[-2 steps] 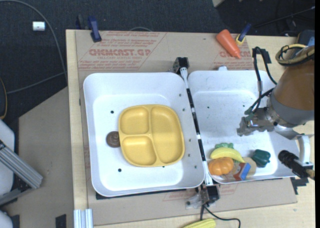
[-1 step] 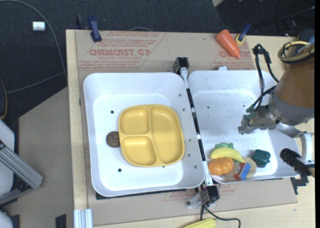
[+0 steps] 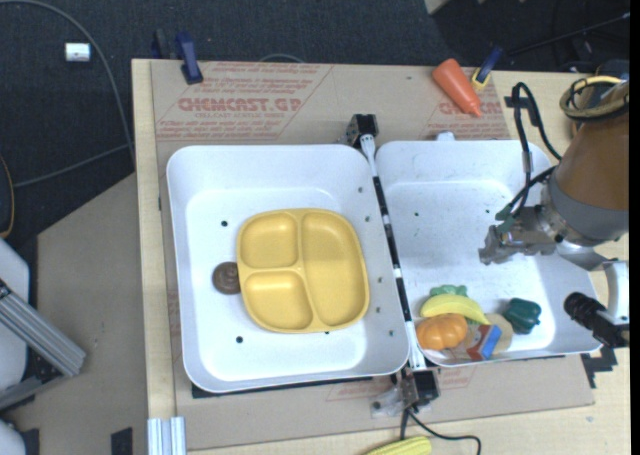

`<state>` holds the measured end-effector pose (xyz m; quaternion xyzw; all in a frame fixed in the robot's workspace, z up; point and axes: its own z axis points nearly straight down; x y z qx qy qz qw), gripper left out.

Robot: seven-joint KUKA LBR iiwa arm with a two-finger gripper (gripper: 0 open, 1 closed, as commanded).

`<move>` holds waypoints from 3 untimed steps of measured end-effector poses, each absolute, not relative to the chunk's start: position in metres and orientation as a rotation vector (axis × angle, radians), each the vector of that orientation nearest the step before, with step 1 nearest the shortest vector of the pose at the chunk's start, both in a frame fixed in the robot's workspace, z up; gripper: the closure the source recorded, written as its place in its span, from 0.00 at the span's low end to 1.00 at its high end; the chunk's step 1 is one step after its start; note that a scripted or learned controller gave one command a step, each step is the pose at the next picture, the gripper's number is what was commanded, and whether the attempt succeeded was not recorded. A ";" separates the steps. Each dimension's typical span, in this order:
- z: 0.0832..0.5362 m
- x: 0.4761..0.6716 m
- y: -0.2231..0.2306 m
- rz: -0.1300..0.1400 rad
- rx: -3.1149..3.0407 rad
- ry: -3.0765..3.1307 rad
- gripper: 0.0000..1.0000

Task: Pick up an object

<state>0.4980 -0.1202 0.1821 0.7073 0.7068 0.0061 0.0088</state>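
Observation:
My gripper hangs over the middle of the right bin, just above and to the right of the pile of toys. That pile lies in the bin's front corner: a yellow banana, an orange fruit, a green pepper and a small red and blue piece. I see nothing in the gripper. The orange-banded arm comes in from the right.
The left bin holds a yellow divided plate with a brown round thing at its left edge. An orange carrot-shaped toy lies on the bench behind the right bin. A blue clamp sits at the back left.

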 end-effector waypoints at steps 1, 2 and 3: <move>0.192 0.499 -0.120 0.021 2.208 2.207 1.00; 0.202 0.500 -0.120 0.023 2.205 2.207 1.00; 0.181 0.521 -0.094 0.001 2.220 2.222 1.00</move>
